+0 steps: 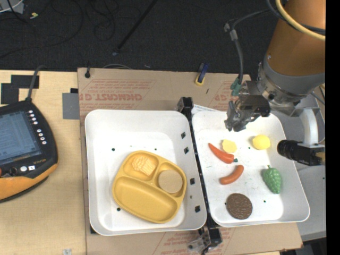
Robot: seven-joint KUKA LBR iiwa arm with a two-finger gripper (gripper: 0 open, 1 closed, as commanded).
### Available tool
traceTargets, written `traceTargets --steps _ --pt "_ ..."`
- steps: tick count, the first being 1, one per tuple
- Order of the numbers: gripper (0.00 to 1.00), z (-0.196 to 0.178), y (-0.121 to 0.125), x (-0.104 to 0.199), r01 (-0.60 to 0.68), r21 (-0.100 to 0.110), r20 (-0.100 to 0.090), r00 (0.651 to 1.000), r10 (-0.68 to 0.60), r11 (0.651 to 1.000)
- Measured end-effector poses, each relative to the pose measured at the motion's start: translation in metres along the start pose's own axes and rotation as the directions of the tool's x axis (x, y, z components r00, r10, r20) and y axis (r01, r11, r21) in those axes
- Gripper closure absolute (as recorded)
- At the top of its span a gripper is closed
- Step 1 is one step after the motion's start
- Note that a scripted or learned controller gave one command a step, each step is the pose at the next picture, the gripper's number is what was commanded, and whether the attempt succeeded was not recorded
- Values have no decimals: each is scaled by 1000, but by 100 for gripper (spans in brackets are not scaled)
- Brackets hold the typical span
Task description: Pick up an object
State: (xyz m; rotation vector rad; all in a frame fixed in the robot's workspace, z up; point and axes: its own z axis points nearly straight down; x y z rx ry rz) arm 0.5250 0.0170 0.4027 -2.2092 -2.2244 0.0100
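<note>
In the right bin [289,210] lie a red chili pepper [220,153], a small yellow piece [229,145] touching it, a yellow lemon-like piece [261,142], an orange-red sausage [231,175], a green leafy piece [272,179] and a dark brown round patty [239,205]. My gripper [237,122] hangs over the back of this bin, just above and behind the yellow piece and the chili. Nothing shows between its dark fingers.
The left bin [106,137] holds a yellow divided tray [138,198] with a waffle-like piece [141,164] and a tan disc [170,181]. A black clamp bar [192,158] runs between the bins. A teach pendant [21,142] lies at the far left.
</note>
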Motion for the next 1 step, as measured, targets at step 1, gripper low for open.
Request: traceTargets --steps 1 --pt "100 -11 -49 36 -3 -1 1 1000 3 1000"
